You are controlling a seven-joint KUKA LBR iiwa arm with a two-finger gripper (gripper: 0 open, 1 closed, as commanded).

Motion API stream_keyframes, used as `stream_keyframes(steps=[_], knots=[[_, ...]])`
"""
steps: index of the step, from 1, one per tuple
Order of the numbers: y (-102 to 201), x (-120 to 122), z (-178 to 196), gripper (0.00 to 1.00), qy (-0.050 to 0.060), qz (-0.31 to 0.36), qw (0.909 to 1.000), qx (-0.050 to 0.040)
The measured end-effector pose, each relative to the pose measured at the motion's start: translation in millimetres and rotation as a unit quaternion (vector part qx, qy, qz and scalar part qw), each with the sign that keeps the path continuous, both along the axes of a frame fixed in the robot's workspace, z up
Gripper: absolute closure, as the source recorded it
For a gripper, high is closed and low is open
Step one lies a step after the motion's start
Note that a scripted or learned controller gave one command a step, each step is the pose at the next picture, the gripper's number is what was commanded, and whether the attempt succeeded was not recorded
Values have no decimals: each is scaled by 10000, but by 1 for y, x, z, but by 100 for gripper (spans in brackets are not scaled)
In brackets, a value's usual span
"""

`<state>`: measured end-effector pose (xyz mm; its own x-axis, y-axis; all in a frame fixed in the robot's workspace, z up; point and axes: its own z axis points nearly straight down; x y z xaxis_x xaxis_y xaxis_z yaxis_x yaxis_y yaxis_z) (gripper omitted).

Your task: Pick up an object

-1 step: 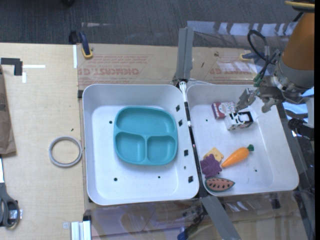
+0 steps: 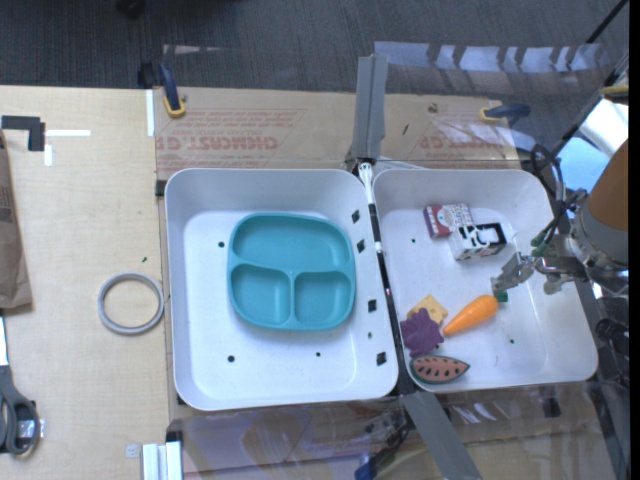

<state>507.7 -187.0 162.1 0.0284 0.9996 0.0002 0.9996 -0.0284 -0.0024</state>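
While the gripper (image 2: 522, 274) hangs open and empty over the right bin (image 2: 560, 368), take the carrot (image 2: 471, 314) as the target — it lies just beside the fingertips, tilted, clear of the purple toy (image 2: 422, 331) and watermelon slice (image 2: 440, 369). Align the fingers across its narrow width, descend until they straddle it, then close — a grip along its length would likely slip.

A grey tape ring (image 2: 131, 302) lies on the wooden surface (image 2: 80, 218) left of the bins; scissors (image 2: 15, 418) sit near the left edge, a brown paper bag (image 2: 12, 233) farther.
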Motion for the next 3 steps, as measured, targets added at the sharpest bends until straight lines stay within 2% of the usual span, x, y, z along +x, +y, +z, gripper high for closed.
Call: stream_keyframes(steps=[1,2,3], knots=[[24,-30,-71,0,-4,1743,9847,7],[64,-19,-71,0,-7,1174,9931,4],[83,-13,-71,0,-7,1266,9920,3]])
